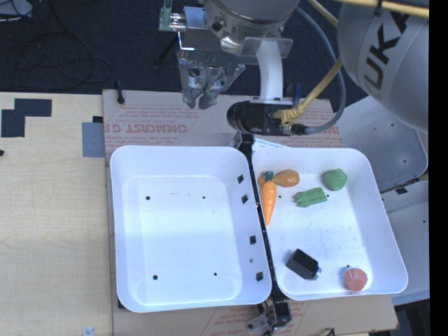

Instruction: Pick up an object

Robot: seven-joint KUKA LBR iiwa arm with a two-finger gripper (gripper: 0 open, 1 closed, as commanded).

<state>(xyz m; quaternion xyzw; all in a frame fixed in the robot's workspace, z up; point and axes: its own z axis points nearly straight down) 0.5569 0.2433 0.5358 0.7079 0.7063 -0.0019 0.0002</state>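
My gripper [202,101] hangs high above the back edge of the left bin [133,187], its fingers close together with nothing between them. In the right bin [378,208] lie an orange carrot [268,198], an orange rounded piece [286,178], a green long piece [309,197], a green round piece [334,179], a black block [303,264] and a pink-red ball [355,278]. All of these sit well to the right of and below the gripper.
The divider with black clips [252,208] runs between the two bins. A cardboard sheet [147,121] lies under the bins at the back. The grey arm body [392,40] and a yellow cable [315,93] hang over the right bin's far side.
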